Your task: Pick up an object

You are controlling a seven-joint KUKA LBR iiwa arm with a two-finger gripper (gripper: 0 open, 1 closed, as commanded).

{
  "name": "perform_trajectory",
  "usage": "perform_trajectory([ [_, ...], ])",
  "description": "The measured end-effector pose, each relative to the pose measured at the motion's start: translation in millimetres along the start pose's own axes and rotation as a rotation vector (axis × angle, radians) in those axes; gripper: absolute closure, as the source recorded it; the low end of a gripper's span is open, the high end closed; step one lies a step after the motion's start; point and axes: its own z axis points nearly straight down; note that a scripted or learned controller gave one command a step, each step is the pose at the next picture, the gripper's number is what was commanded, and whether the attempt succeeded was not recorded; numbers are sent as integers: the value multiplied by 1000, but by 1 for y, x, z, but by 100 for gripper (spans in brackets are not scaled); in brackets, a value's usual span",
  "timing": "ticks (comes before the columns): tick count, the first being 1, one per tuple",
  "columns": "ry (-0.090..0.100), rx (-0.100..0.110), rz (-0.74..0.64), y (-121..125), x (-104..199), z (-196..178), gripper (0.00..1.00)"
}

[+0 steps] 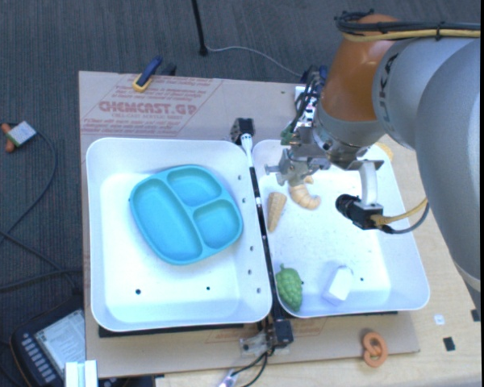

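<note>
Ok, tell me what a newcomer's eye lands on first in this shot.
First the blue divided plate, lying alone in the left bin. Next the big grey arm with its orange band, reaching in from the right with its pincer low over the right bin, just above a croissant and an ice cream cone. A green bumpy item and a small white block sit near that bin's front edge.

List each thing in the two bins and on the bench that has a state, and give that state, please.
blue divided plate: flat in the left bin, its compartments bare.
croissant: lying in the right bin, just under the gripper.
cone: lying on its side, left of the croissant.
green object: resting at the right bin's near left corner.
white block: lying near the right bin's front wall.
orange ring: on the bench, outside the bins.
</note>
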Motion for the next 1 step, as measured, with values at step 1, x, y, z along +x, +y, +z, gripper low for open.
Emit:
perform_trajectory([
  [1, -1, 7, 2, -82, 30, 4, 100],
])
